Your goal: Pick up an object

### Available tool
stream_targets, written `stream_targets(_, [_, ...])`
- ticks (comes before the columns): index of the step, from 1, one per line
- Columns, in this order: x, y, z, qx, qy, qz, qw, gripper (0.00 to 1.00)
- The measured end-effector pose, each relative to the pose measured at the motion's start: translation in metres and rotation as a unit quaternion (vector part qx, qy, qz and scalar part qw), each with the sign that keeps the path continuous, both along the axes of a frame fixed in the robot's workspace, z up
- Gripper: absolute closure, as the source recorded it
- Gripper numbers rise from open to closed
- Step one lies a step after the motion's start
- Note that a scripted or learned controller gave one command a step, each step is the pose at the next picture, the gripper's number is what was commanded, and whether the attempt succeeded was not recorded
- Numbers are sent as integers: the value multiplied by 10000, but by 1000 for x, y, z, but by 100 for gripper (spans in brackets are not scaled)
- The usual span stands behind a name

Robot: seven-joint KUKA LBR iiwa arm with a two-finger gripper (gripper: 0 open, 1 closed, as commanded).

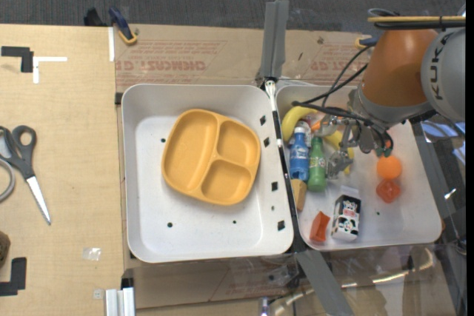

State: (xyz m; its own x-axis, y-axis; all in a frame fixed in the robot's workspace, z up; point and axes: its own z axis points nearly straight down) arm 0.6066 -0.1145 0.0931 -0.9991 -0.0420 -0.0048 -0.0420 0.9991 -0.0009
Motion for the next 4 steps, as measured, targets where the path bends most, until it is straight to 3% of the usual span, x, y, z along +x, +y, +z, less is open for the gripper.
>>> stream_targets(1, [18,-10,1,-2,-12,-953,9954,0])
stream_targets(2, [-43,-26,-1,5,11,-1204,9927,0])
stream_targets(3, [21,-11,1,6,-2,-2139,9769,0])
stream_targets(4, [-39,17,-1,8,17,-2535,9673,0])
